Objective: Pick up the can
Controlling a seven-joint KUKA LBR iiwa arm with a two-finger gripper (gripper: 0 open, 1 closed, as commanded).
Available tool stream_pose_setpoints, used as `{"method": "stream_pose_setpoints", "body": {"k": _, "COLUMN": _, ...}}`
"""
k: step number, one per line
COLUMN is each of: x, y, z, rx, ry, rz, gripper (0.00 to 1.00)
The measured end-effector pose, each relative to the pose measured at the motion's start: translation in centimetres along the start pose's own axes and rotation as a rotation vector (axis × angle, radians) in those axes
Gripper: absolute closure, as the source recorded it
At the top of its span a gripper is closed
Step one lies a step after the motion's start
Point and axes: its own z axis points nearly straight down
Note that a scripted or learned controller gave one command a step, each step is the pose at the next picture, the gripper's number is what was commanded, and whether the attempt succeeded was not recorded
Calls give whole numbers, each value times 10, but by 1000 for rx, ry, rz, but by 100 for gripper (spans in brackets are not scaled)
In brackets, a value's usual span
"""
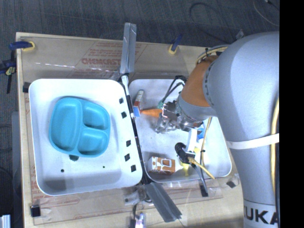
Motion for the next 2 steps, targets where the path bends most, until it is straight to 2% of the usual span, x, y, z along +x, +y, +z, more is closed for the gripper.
{"method": "stream_pose_setpoints", "body": {"k": 1, "x": 17, "y": -46, "z": -47, "rx": 2, "ry": 0, "rz": 37, "gripper": 100}}
{"method": "stream_pose_setpoints", "body": {"k": 2, "x": 105, "y": 30, "z": -221, "rx": -1, "ry": -1, "rz": -99, "gripper": 100}}
